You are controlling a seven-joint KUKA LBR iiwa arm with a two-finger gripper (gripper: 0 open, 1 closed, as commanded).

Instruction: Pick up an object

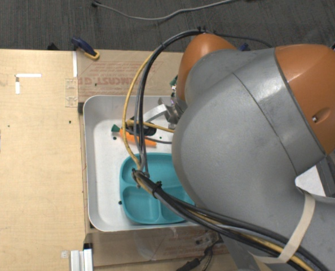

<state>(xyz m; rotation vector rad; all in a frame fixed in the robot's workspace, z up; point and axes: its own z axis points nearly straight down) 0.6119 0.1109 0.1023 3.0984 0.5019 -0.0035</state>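
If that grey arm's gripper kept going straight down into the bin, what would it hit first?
Hard to say: the arm hides the gripper. Its wrist hangs over the white bin, so probably the orange tool or the teal divided tray, though depth is unclear.

The arm [252,145] reaches in from the right, its thick grey body closest to the camera. Two orange sections show on it, one at the far right and one further along, above the wrist. A bundle of black and yellow cables [138,123] loops out from the wrist and runs back under the grey body. The gripper sits hidden beneath the arm.
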